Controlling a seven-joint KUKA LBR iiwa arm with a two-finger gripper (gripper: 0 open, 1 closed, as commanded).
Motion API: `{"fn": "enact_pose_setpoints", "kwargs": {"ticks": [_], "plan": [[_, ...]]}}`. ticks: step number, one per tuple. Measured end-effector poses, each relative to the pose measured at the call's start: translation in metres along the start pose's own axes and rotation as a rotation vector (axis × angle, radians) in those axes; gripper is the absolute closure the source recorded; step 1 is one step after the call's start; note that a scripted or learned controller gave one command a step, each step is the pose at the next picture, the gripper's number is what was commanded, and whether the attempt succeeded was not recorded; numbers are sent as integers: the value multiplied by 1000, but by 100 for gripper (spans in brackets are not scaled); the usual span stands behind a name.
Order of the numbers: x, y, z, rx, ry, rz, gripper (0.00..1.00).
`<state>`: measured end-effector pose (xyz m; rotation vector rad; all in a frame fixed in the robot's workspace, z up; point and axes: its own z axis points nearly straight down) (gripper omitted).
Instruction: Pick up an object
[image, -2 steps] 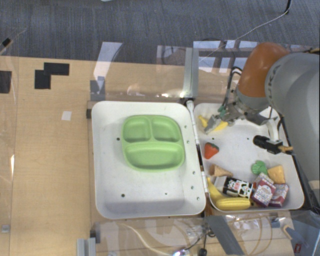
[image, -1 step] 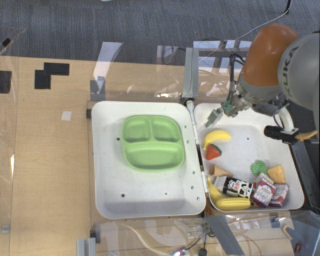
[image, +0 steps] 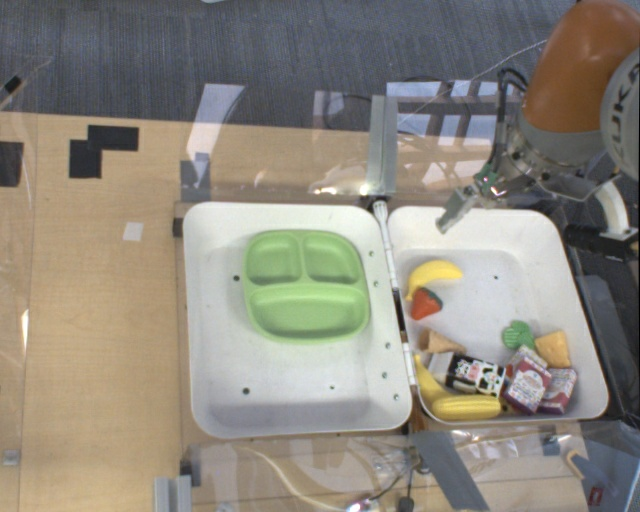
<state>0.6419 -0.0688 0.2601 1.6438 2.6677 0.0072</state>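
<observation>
My gripper (image: 456, 211) hangs over the far-left corner of the right bin (image: 500, 245), above its rim, with nothing seen in it. The orange-banded arm comes down from the top right. In that bin a yellow banana (image: 436, 273) lies with a red strawberry (image: 426, 303) touching it, a little in front of the gripper. Along the bin's near side sit a black-and-white carton (image: 473, 375), a second yellow piece (image: 466, 407), two red packets (image: 530, 384), a green piece (image: 518, 334) and an orange wedge (image: 553, 348).
The left bin (image: 215, 380) holds a green divided plate (image: 303, 284). A metal divider (image: 392, 290) runs between the bins. Clear panels and a metal post (image: 383, 145) stand behind the bins, near the gripper.
</observation>
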Motion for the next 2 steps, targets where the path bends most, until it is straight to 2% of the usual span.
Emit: {"fn": "enact_pose_setpoints", "kwargs": {"ticks": [1,2], "plan": [[10,-15,74,2,2,-172,0],[6,-23,57,0,0,-331,0]]}}
